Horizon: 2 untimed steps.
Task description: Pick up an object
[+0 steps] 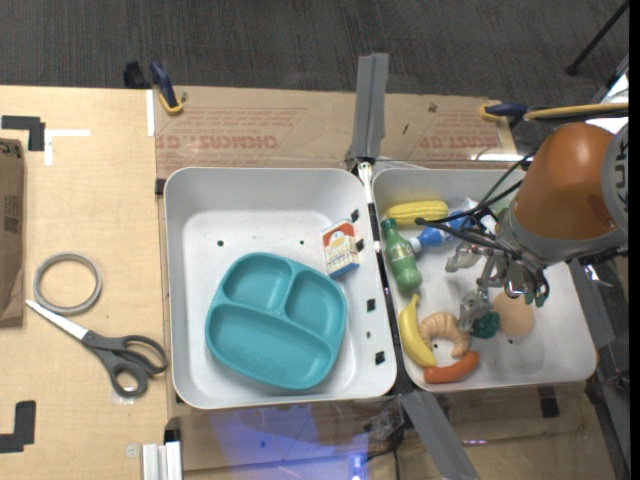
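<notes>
Two shallow white bins sit side by side in the lower middle of the frame. The left bin [185,268] holds two things: one teal divided plate [275,320] with three compartments, lying flat in the lower centre of the bin, and one small red, white and blue carton [341,249] just beside the plate's upper right edge, close to the wall shared with the other bin.

The right bin [570,363] holds several pieces of toy food. One green bottle [402,258] lies along the bin's left wall, with one yellow corn cob [418,211] above it near the upper left corner. One yellow banana [413,332] curves along the lower left, touching one tan croissant [446,330] to its right. One red sausage [452,369] lies just below the croissant near the bottom wall. One pale egg-shaped piece [516,318] rests to the right of centre, and one small dark green object [485,325] sits just to its left.

The gripper [490,288] hangs below the arm's orange band at the right of the frame, directly over the dark green object and the egg-shaped piece; whether it is parted or closed, I cannot tell.

On the tan bench at the lower left lie one roll of tape [67,282] and one pair of scissors [105,346]
</notes>
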{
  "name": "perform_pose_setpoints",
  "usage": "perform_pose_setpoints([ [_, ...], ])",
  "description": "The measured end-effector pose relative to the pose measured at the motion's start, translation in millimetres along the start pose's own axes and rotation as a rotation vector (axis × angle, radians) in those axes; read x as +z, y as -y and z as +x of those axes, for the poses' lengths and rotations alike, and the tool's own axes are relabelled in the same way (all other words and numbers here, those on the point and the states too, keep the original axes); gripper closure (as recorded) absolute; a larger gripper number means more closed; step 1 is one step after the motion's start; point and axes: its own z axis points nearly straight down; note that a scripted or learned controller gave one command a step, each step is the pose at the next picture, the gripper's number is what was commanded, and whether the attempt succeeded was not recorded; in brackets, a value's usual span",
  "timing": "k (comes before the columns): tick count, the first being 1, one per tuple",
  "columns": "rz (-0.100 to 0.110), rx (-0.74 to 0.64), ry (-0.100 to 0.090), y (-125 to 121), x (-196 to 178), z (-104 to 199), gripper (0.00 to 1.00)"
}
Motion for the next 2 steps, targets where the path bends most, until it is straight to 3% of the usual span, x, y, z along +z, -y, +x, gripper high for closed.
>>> perform_pose_setpoints([
  [1,-0.002,0.02,-0.016,-14,8,-79,0.0],
  [2,-0.002,0.025,-0.013,-45,7,-70,0.0],
])
